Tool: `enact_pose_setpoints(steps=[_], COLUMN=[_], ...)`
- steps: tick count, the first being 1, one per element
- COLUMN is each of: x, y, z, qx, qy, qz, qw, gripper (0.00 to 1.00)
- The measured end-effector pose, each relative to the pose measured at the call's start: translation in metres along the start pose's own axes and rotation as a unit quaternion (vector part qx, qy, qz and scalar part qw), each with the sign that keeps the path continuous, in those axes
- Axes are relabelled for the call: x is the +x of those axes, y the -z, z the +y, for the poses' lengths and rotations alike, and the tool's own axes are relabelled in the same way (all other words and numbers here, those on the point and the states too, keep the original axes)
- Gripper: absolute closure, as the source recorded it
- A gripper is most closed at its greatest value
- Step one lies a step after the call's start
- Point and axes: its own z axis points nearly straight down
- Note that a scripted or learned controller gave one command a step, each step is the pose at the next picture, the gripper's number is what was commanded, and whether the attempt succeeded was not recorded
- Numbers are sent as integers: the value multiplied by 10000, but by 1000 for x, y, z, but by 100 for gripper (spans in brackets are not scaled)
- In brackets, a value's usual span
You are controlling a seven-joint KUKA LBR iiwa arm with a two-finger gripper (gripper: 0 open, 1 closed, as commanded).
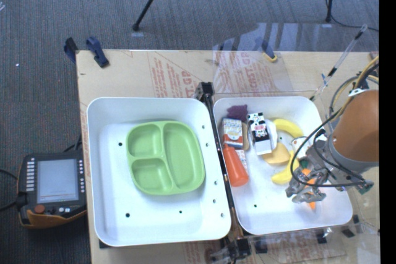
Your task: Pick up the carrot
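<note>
The carrot (314, 204) lies in the right bin (272, 222) near its right wall, mostly hidden. One orange tip pokes out below the gripper and another small orange bit shows just above it. My gripper (305, 188) hangs directly over the carrot, low in the bin, with the orange wrist band (362, 127) above it at the right edge. Cables and the gripper body cover the contact area, so whether the carrot is gripped is not visible.
In the right bin: an orange-red bottle-like item (235, 167) along the left wall, a snack packet (232, 132), a black-and-white carton (260, 132), a banana (288, 128) and yellow pieces (279, 154). The left bin (108, 219) holds a green divided plate (166, 156).
</note>
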Motion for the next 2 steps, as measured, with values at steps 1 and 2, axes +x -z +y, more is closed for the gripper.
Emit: enact_pose_setpoints(steps=[1,2], x=[-73,-70], y=[40,38], z=[39,37], qx=[14,9], qy=[-110,-134], qz=[-34,-9], qw=[9999,9999], gripper=[100,0])
